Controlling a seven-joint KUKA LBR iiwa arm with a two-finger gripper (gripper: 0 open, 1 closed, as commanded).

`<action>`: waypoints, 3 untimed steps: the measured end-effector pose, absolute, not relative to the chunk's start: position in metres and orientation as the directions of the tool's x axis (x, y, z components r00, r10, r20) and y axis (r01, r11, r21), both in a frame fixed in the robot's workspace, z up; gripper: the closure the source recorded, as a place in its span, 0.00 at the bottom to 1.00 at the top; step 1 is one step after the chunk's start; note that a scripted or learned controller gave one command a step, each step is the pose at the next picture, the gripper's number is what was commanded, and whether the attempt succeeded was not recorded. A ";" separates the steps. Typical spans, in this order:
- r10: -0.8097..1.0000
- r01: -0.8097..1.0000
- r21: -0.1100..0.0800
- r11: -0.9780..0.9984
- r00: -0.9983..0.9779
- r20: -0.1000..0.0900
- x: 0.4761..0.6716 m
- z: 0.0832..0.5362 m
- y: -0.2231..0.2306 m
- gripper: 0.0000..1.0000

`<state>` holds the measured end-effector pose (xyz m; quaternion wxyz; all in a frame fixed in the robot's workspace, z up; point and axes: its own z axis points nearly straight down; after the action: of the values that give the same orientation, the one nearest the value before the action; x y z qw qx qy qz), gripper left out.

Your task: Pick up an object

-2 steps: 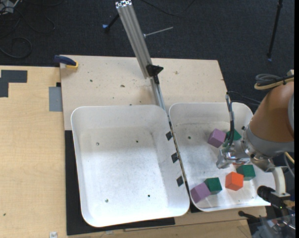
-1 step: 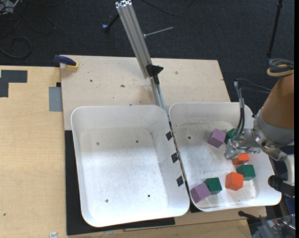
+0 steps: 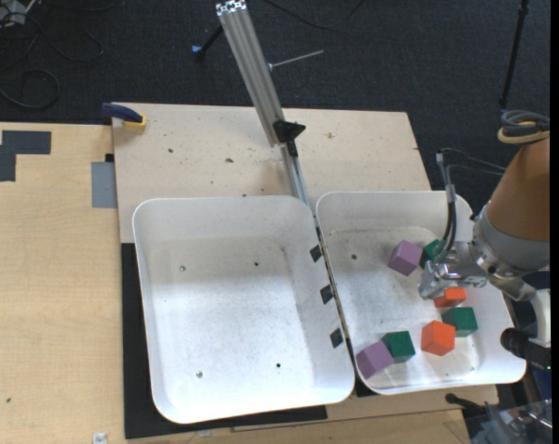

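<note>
Several small blocks lie in the right bin. A purple cube sits near the middle, with a green block behind it, partly hidden by the arm. My gripper is low in the bin, just right of the purple cube and directly above a small orange block. A green block and an orange cube lie nearer the front. Another green block and a purple block rest by the front left corner.
The left bin stands beside the right one, with black clips along the shared wall. A slanted aluminium post rises behind the bins. The arm's orange band hangs over the right bin's right edge.
</note>
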<state>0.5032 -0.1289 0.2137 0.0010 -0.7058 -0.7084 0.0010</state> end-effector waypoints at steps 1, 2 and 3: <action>1.000 1.000 -0.001 0.005 -0.005 0.002 0.520 0.225 -0.081 1.00; 1.000 1.000 -0.002 0.004 -0.004 0.002 0.534 0.235 -0.033 1.00; 1.000 1.000 -0.004 0.004 -0.004 0.002 0.542 0.228 0.022 1.00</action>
<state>0.5417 0.0220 0.2278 0.0020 -0.7056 -0.7086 0.0006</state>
